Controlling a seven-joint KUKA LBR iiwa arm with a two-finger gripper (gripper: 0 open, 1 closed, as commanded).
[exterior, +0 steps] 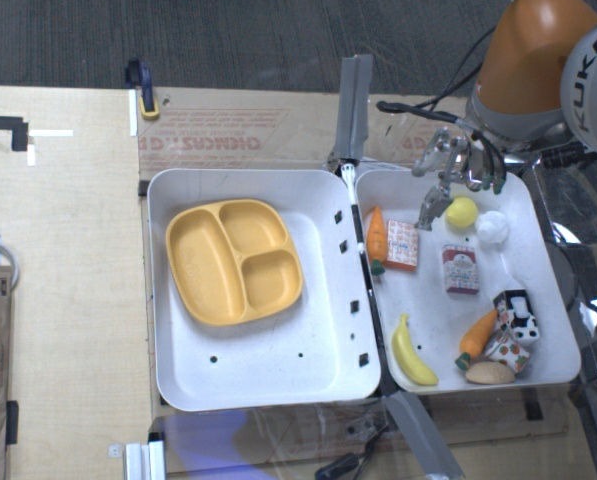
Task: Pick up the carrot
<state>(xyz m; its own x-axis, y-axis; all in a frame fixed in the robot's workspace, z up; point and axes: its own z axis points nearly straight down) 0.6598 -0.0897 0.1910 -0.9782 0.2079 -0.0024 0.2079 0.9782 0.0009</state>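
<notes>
Carrot (pixel 476 336) sits low in the right bin (pixel 550 268), towards its near right corner, lying on a slant with the green top pointing down towards the bin's near wall. It's crowded in there: a black-and-white cow toy (pixel 516 330) presses against its right side, and a tan bread-like piece (pixel 490 373) lies just below the leafy end. A banana (pixel 412 354) curves well off to its left.

Up at the far end of that same bin, the gripper (pixel 448 180) hangs over the floor beside a yellow ball (pixel 462 213) and a white ball (pixel 492 228). Its metal fingers (pixel 433 208) look parted, and nothing sits between them, so no grasp on anything here. A second orange carrot-like piece (pixel 376 236) lies along the bin's left wall next to a small printed box (pixel 402 245), and a red-labelled can (pixel 462 269) stands in the middle.

Over in the left bin (pixel 178 368), a yellow divided plate (pixel 234 260) rests alone. Both bins sit on the pale counter (pixel 58 268).

So this reads as the approach stage, with the gripper well apart from the target. The next move calls for travelling towards the near right corner, turning the fingers across the carrot's slanted body, and descending on the orange section clear of the cow toy, which could easily get nudged or caught.
</notes>
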